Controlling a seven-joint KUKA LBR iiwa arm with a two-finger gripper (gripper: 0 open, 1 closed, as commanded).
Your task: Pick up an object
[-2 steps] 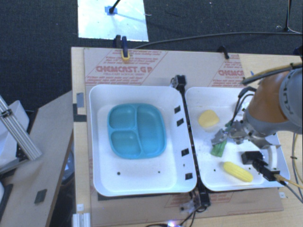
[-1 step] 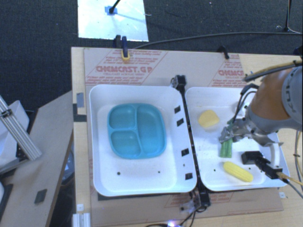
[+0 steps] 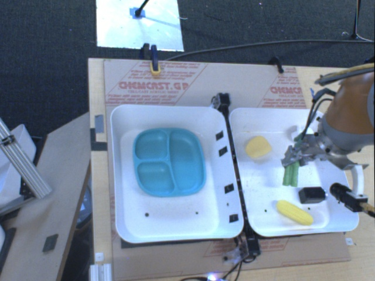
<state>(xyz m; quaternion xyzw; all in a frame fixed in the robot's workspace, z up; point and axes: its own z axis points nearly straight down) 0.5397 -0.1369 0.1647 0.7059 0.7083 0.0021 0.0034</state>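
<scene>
Two shallow white bins sat side by side on a cardboard-covered bench [image 3: 193,78] printed with red lettering. The left bin [image 3: 126,157] occupied the centre of the frame and held a light-blue divided plate [image 3: 170,161] with three compartments, lying flat near the bin's middle. The right bin [image 3: 258,215] filled the right-centre of the frame and contained four loose items. A rounded yellow object [image 3: 258,147] lay in its upper left part. A green object [image 3: 290,175], made of two stick-like pieces side by side, lay near the bin's middle, running roughly up and down the frame. A small black block [image 3: 312,195] rested just to the lower right of the green object, and a yellow corn cob [image 3: 295,212] lay at a slant in the lower part of the bin, just below and left of the block.

The grey arm with its orange band [image 3: 351,107] entered from the right edge of the frame and reached over the right bin. The gripper [image 3: 296,157] hung directly above the upper end of the green object (its metal parts overlapped that end, so contact could not be judged). Whether the fingers were spread or pressed together could not be told from this slanted view, and no item was seen between them.

A row of small black clips [image 3: 225,168] ran along the wall where the two bins met. Above the bench, in the upper left of the frame, a pale square sheet [image 3: 137,16] lay on the dark floor.
</scene>
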